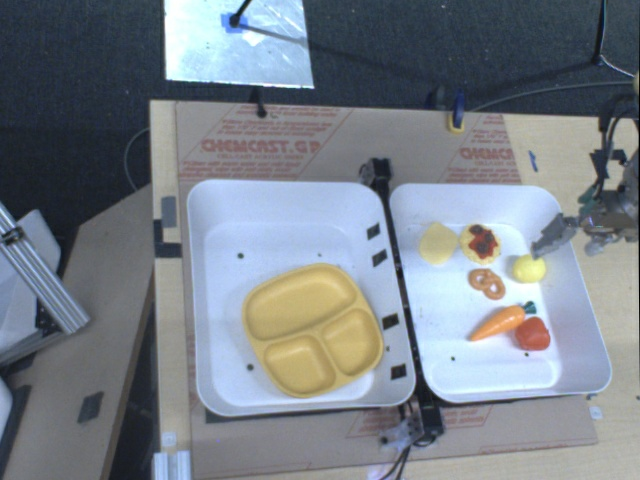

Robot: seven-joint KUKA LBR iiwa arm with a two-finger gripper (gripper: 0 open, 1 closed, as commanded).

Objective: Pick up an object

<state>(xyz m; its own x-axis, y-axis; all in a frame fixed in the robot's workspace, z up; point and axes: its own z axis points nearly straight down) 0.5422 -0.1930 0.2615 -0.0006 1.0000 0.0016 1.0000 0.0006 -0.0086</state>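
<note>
End effector sits at the right edge of the view, over the far right part of the right bin, its grey finger slanting down-left toward the lemon. Tip is just beside the lemon's upper side; can't tell if it touches. Can't tell whether it's open or closed from this angle, and nothing is visibly gripped.

Count: 2 white bins side by side on the surface. Left bin has 1 yellow divided tray w/ 3 compartments, one large at the far side, two smaller at the near side. Tray lies skewed in the bin, long axis running from far left to near right.

Right bin holds 6 toy foods:
- 1 pale yellow rounded piece, far left of the group
- 1 small pizza-like disc w/ red topping, just beside it on the right
- 1 pretzel, near side of the disc
- 1 lemon, roundish, no clear long axis
- 1 carrot, long axis approx left-right w/ a slight slant, orange tip pointing left and toward the near side, green top at the right end
- 1 red tomato-like piece, touching or just beside the carrot's green end

All 6 sit in the far and middle part of the right bin.
</note>
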